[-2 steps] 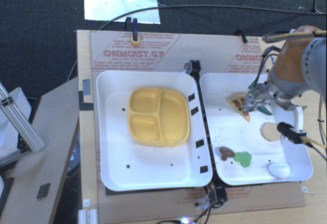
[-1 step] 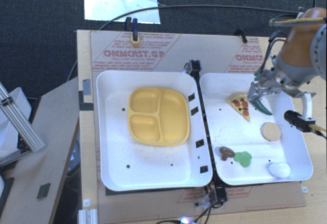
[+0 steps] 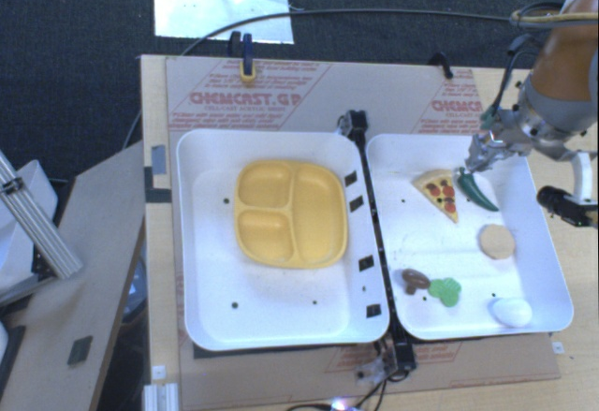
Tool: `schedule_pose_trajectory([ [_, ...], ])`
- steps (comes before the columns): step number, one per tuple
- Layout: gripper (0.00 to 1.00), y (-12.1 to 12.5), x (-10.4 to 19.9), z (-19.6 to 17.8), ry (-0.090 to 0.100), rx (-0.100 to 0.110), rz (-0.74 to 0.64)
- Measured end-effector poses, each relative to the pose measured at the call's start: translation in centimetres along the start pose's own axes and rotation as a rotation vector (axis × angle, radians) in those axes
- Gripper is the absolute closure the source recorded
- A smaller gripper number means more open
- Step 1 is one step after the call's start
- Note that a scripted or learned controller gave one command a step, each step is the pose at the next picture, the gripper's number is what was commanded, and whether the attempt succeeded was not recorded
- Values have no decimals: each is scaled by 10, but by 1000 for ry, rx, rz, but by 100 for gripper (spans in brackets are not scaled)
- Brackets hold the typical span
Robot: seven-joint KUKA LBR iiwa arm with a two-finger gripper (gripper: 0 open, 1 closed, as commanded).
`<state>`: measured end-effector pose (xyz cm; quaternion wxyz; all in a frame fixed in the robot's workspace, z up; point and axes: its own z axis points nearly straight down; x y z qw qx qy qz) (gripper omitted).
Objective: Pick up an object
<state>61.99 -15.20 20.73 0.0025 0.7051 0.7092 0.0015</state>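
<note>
pizza slice, a toy one, is seen in the right bin, in its upper half, and just to its right a green pepper lies on the white floor. the claw is placed just above the upper end of the pepper, up and to the right of the slice; nothing can be seen clamped in it, and whether it stands apart or together cannot be told. further down the same bin a tan cookie, a brown mushroom, a green leafy piece and a white egg are spread. a yellow divided plate is held in the left bin.
</note>
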Motion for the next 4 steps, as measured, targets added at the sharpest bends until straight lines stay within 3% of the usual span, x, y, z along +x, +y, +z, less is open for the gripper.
schedule_pose_trajectory([
  [4, 100, 40, 230, -26, 4, 2, -5],
])
